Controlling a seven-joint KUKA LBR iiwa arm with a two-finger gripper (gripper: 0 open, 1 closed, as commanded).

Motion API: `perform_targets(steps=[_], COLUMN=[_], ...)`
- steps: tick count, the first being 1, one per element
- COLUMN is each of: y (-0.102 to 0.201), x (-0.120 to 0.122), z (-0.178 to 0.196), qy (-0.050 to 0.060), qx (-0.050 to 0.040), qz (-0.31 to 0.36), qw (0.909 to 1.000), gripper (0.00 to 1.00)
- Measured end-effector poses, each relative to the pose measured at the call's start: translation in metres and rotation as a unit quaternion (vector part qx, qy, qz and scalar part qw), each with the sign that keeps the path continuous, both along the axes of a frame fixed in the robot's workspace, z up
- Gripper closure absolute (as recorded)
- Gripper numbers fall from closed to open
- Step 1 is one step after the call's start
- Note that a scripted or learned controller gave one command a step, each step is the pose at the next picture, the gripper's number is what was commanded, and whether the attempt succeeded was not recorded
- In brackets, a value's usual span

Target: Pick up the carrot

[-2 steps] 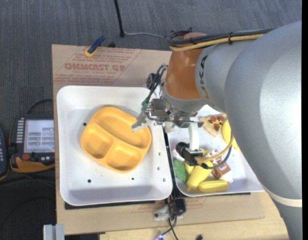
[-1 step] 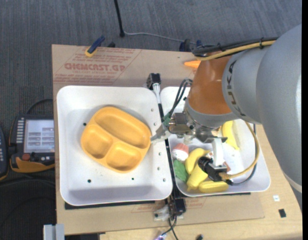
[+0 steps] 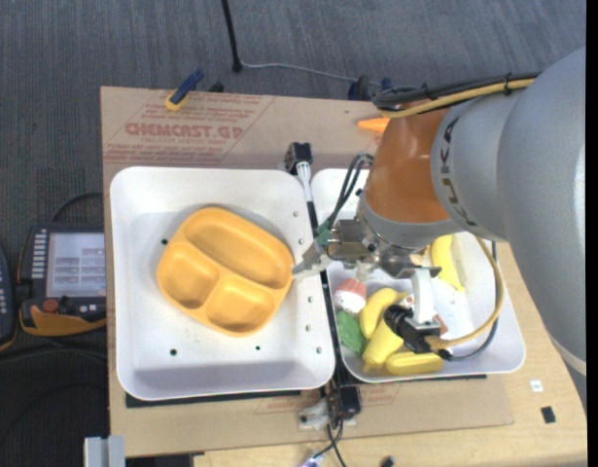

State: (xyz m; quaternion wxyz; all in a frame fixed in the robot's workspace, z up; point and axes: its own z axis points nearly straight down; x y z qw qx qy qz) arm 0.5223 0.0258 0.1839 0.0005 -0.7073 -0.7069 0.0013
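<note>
My gripper [image 3: 318, 253] at the left bin [image 3: 143, 343] rim; open or closed, I cannot tell.
Smooth, rounded yellow three-well tray [image 3: 221, 270] lies inside.

I'm looking at a brown board worktop [image 3: 182, 129] with red lettering near its far edge. Two shallow white bins sit on it, side by side: the left bin [image 3: 143, 358] and the right bin [image 3: 508, 350]. A blue-and-yellow clamp [image 3: 185, 88] sits at its far edge.

Grey carpet floor [image 3: 104, 27] surrounds the cardboard-covered surface [image 3: 182, 154], printed in red lettering; a black cable [image 3: 227, 16] crosses the carpet, and a teach pendant [image 3: 70, 270] lies at left.
</note>
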Motion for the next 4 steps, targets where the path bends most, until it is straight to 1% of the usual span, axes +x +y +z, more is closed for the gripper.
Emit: perform_targets(steps=[4], y=[0.0], x=[0.0], z=[0.0], qy=[0.0], qx=[0.0], qz=[0.0], qw=[1.0], gripper=[0.0])
